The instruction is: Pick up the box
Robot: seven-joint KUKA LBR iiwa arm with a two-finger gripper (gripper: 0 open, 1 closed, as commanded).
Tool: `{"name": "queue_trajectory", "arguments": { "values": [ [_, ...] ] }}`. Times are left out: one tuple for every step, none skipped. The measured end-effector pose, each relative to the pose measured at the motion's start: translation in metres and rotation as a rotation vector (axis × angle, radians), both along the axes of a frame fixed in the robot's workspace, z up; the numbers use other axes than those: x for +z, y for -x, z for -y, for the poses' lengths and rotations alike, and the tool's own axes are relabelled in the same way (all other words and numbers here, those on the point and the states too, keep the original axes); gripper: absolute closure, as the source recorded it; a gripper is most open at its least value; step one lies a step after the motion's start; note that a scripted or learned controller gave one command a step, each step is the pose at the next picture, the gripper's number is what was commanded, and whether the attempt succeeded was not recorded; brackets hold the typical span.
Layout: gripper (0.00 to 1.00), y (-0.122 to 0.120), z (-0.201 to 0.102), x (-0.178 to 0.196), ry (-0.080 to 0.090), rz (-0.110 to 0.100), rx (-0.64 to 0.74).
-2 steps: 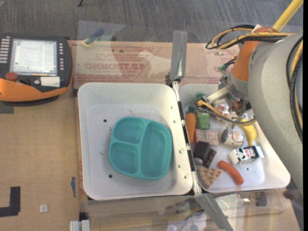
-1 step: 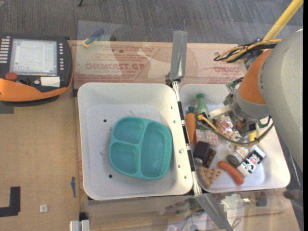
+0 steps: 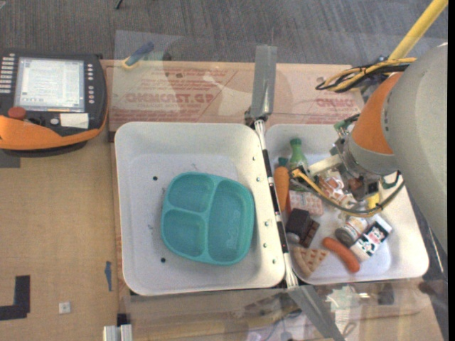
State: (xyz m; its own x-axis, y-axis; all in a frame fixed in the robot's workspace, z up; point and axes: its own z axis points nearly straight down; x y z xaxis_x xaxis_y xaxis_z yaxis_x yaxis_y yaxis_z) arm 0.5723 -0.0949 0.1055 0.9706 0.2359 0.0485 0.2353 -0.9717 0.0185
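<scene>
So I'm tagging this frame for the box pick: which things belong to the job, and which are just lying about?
Belongs to the job:
- black-and-white box, right bin
- gripper, low over the right bin

Just lying about:
- teal divided plate in the left bin
- green bottle
- carrot
- sausage
- pizza slice
- dark block
- orange control pendant

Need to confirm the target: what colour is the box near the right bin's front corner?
Black and white box, seen in the camera view.
</scene>
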Motion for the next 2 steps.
{"name": "queue_trajectory", "arguments": {
  "values": [
    [0.00,-0.075,0.026,-0.001,-0.002,-0.021,0.007],
    [0.00,-0.033,0.002,0.000,0.001,-0.005,-0.038]
  ]
}}
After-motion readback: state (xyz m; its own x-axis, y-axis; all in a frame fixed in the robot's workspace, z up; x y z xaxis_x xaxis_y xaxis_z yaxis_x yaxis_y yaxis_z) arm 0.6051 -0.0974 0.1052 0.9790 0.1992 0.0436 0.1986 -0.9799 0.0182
